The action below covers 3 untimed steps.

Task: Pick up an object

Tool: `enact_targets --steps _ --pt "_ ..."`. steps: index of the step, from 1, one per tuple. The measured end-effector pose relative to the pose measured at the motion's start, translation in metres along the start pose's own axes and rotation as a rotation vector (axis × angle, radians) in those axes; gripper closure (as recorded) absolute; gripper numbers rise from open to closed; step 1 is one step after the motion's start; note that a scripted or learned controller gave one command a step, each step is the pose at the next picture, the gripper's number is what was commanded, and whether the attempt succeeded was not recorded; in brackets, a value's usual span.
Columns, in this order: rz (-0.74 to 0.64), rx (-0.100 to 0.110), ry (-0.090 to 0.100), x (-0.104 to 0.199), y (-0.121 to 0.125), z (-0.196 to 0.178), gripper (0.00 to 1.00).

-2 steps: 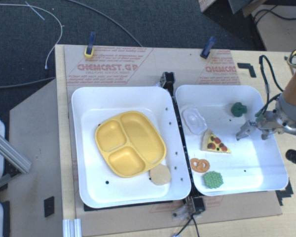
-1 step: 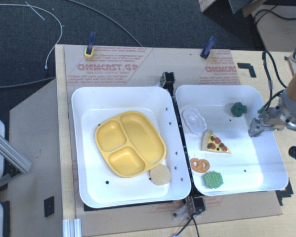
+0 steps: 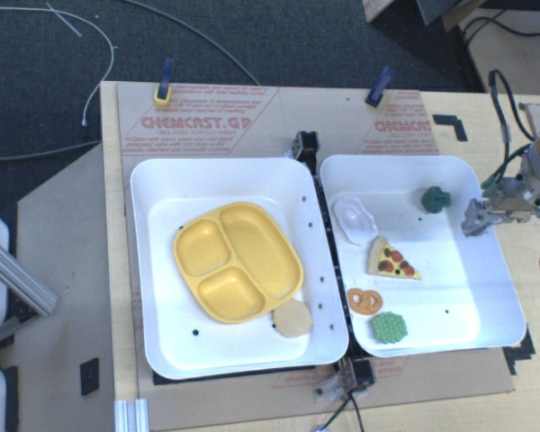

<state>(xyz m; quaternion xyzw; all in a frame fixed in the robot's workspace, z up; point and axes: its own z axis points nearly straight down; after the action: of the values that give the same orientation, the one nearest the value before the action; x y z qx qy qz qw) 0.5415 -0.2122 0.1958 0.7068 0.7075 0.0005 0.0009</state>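
Far left of the fingers sits the yellow tray (image 3: 238,261) (tan disc (image 3: 293,319) touching it). Nearer, the pizza slice (image 3: 393,262), pretzel (image 3: 364,301), green ball (image 3: 389,328). Dark green piece (image 3: 436,199) just beside the fingers (image 3: 479,220), whose spread I cannot tell.
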Motion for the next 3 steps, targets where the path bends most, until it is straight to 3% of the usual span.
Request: enact_targets --steps 2,3 --pt "-0.001 -0.005 -0.002 0.003 -0.002 -0.092 1.0" --pt "-0.005 0.004 0.003 0.059 -0.002 -0.075 1.0"
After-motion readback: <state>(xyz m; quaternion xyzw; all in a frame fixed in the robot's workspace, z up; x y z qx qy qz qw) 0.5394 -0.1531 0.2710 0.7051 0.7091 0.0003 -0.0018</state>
